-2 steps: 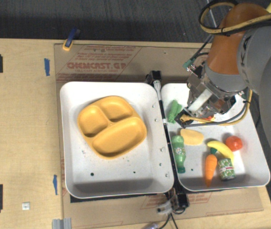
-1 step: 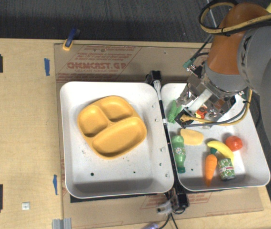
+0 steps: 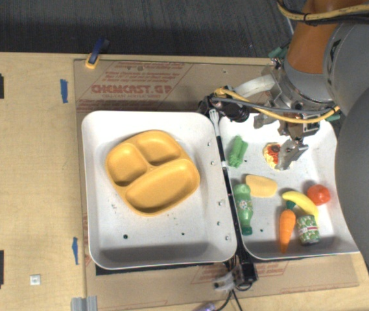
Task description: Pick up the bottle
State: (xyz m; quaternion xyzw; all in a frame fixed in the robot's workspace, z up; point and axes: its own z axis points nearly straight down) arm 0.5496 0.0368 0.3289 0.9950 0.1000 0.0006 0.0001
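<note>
Cardboard-covered counter, red print too blurred to read. End effector above right bin; grip state unclear. Green bottle apart.

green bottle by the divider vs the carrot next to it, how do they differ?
The green bottle is green with a paler label; the carrot is orange with a green top. The bottle lies against the right bin's left wall; the carrot lies nearer the bin's middle, beside a small can. Both lie flat, roughly lengthwise, apart from the hand.
</note>
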